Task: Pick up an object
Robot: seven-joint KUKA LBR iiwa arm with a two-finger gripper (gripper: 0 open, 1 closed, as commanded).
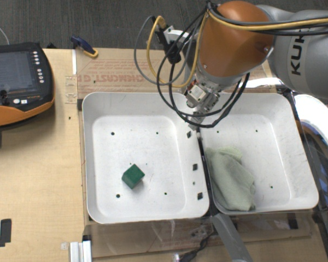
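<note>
Cardboard-brown surface [33, 190] is carrying everything, with dark carpet showing beyond its far edge. Far left: a handheld control pendant [16, 83], grey screen and orange underside, is sitting on the surface, well apart from the bins. A small blue and yellow clip [85, 46] is lying near the far edge, just beyond the left bin's far left corner.

Left bin [95, 111], white and shallow: a green cube [133, 176] is resting on its floor, toward the near side and left of centre, tilted a little on the diagonal and touching nothing else.

Middle: the gripper [201, 100] is hanging over the far end of the seam where the two bins meet, under the arm's orange band [232, 34], with black and yellow cables [167, 78] looping around it. Whether the jaws are wide or narrow, cannot tell; the wrist and cables are hiding them.

Right bin [284, 146]: a pale greenish crumpled cloth [232, 179] is lying against its left wall, toward the near corner. The grey arm [306, 48] is reaching in from the right.
</note>
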